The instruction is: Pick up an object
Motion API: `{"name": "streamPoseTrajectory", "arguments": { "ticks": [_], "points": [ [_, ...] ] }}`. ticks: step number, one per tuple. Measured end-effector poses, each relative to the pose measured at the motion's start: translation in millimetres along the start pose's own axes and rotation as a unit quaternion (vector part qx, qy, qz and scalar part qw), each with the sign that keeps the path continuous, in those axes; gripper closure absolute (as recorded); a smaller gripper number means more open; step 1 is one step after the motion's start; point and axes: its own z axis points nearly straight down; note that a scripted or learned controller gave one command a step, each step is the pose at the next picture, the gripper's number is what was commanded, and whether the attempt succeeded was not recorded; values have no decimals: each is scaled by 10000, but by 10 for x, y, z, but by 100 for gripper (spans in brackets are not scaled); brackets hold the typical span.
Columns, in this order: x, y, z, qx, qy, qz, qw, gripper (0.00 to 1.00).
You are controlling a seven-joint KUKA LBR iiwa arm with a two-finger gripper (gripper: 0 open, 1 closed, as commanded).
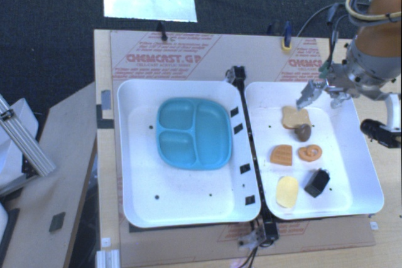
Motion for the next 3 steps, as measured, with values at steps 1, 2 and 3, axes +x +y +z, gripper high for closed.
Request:
{"name": "streamPoseTrajectory", "arguments": {
  "ticks": [1,2,3],
  "points": [
    [3,20,-68,-59,-6,-11,10000,0],
    [23,13,551,-42,-4,0,10000,0],
    [73,25,1156,-50,-4,3,10000,0]
  ]
}}
